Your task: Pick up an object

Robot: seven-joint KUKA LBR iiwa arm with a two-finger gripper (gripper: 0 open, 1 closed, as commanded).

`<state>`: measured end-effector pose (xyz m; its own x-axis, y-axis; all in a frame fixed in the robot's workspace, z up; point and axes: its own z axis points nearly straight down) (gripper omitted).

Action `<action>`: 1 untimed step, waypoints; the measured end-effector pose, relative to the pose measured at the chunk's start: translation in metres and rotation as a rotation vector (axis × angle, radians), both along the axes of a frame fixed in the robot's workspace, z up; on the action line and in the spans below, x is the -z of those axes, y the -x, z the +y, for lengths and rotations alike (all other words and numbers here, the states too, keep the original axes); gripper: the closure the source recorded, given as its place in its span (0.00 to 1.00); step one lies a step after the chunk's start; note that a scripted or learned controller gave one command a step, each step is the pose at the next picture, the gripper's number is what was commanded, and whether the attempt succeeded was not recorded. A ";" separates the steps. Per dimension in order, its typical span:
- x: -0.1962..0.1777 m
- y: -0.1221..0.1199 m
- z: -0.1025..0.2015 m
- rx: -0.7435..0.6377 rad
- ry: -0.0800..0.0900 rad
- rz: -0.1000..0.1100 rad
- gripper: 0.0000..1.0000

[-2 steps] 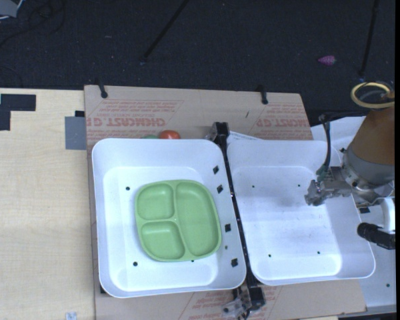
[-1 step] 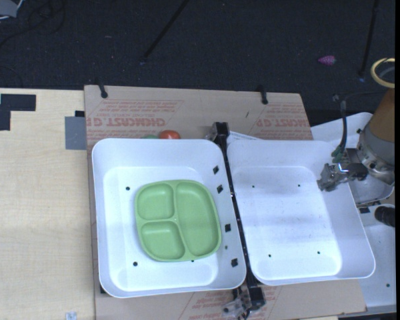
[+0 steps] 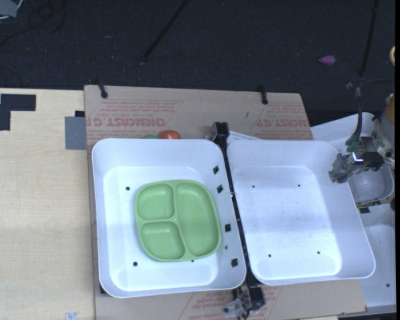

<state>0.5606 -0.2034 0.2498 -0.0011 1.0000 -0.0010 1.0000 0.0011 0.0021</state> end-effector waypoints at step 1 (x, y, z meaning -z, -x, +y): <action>-0.007 -0.003 0.057 -0.004 -0.004 0.004 1.00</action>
<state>0.5631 -0.1464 0.2564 -0.0055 1.0000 0.0030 1.0000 0.0056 -0.0017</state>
